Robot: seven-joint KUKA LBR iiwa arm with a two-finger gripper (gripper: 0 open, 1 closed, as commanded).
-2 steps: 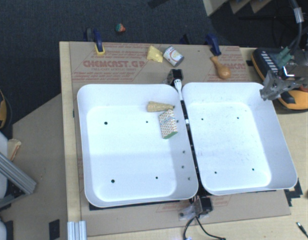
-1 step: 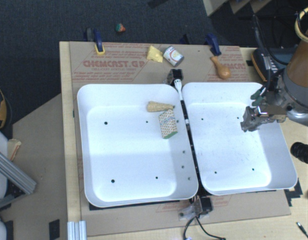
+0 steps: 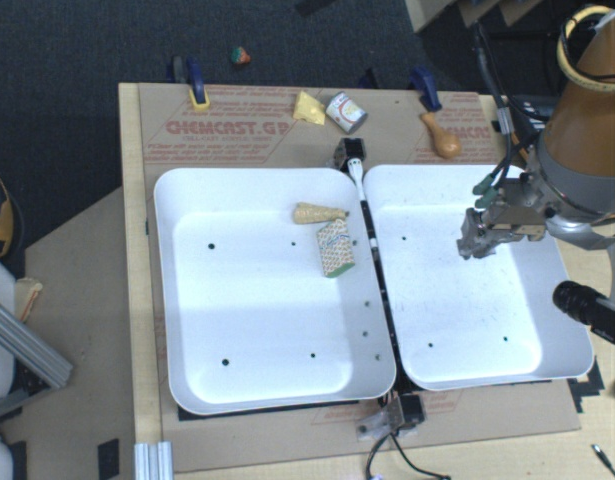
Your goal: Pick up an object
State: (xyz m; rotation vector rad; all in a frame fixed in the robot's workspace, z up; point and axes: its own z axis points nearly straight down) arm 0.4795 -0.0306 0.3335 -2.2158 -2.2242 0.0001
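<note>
**Desk:** Where was the arm when the frame was taken?

**Photographer:** The gripper (image 3: 474,248) hung over the right bin (image 3: 437,348), toward its far right side, with nothing visible between its fingers. Whether they were spread or pressed together could not be told from this angle.

**Desk:** And the objects?

**Photographer:** Both lay in the left bin (image 3: 247,358), near its far right corner. A tan cone-shaped piece (image 3: 317,213) lay on its side, and a patterned green-and-white packet (image 3: 335,247) sat just on its near side. On the cardboard beyond the bins were a yellow wedge (image 3: 309,109), a small carton (image 3: 346,112) and a wooden-looking pear-shaped piece (image 3: 441,136).
</note>
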